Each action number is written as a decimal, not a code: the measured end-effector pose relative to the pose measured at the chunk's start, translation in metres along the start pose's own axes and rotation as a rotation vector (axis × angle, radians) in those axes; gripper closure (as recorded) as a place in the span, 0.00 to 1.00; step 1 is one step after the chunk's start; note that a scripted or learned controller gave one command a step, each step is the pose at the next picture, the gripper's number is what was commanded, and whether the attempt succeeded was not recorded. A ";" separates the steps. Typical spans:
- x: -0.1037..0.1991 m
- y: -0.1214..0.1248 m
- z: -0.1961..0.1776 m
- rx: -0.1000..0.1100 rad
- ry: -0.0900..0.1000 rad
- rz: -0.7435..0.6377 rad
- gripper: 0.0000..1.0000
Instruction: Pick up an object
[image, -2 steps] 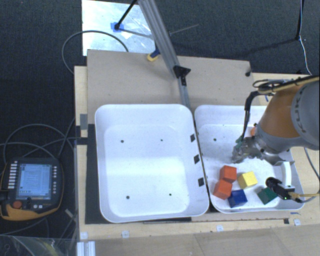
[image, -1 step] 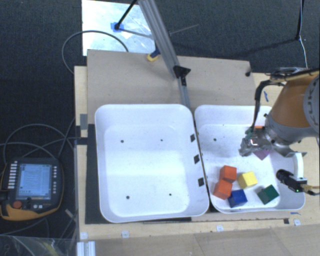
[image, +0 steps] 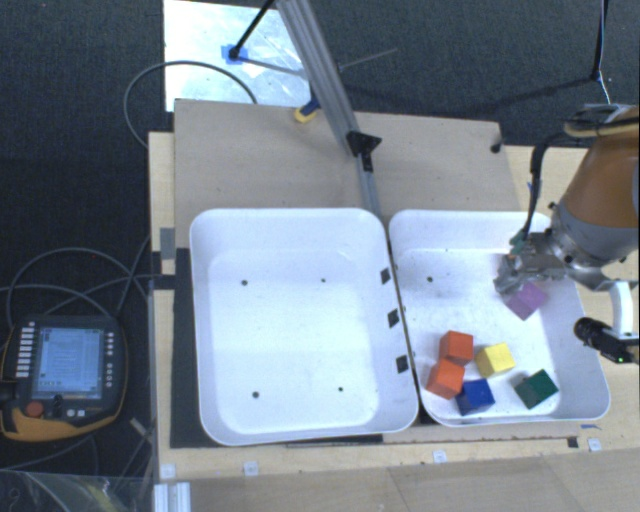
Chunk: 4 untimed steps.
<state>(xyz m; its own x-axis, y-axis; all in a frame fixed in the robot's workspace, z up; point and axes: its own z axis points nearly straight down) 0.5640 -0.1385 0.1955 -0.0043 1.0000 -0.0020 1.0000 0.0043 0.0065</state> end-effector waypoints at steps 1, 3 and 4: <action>0.000 0.002 -0.043 0.000 0.000 -0.001 1.00; 0.095 -0.022 -0.024 0.007 0.005 -0.005 1.00; 0.145 -0.034 -0.017 0.007 0.005 -0.006 1.00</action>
<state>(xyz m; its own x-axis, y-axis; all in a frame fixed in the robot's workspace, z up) 0.5290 0.0062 0.2122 -0.0099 0.9999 0.0026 1.0000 0.0099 -0.0009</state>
